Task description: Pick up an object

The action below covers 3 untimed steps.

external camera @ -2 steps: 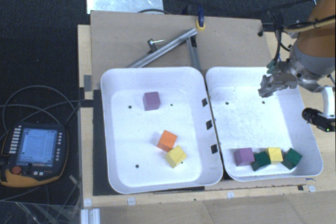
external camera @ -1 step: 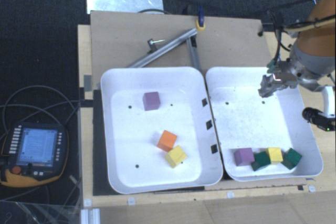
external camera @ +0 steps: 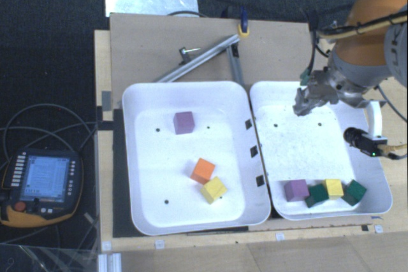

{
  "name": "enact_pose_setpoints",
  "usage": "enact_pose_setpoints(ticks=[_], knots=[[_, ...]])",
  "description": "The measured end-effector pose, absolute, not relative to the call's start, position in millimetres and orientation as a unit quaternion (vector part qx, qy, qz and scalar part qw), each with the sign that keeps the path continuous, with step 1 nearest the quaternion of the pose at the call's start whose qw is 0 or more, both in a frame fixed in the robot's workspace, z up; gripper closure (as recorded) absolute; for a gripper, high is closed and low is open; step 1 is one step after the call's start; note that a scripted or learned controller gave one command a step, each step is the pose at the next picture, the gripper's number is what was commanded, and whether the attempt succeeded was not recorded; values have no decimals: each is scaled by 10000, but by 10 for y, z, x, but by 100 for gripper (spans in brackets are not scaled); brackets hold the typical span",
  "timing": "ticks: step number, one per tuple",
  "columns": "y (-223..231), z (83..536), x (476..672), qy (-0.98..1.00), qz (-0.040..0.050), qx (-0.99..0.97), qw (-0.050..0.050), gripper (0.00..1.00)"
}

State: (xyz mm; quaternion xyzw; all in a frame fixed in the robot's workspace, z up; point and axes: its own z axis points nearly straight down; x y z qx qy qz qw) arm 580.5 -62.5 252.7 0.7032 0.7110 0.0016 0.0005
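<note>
My gripper point(external camera: 305, 102) hangs over the back of the right bin point(external camera: 280, 93), near its far rim, with no block under it. The left bin point(external camera: 137, 137) holds a purple block point(external camera: 183, 122) toward the back, and an orange block point(external camera: 203, 170) touching a yellow block point(external camera: 214, 189) nearer the front. Along the front of the right bin lie a purple block point(external camera: 296, 189), a dark green block point(external camera: 315, 195), a yellow block point(external camera: 334, 188) and another green block point(external camera: 354, 191), close together in a row.
A metal rod point(external camera: 197, 59) lies slanted on the board behind the left bin. A teach pendant point(external camera: 39, 183) with its cables sits on the floor at the left. A black fitting with a cable point(external camera: 363, 140) juts over the right bin's right side.
</note>
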Motion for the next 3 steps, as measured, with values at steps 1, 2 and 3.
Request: enact_pose_setpoints(ticks=[1, 2, 3], knots=[[-69, 2581, 5767, 7114, 18, 7028, 3, 100], [386, 2501, 5626, 7108, 8, 7034, -8, 100], [986, 2339, 5566, 7113, 4, 7029, -14, 100]])
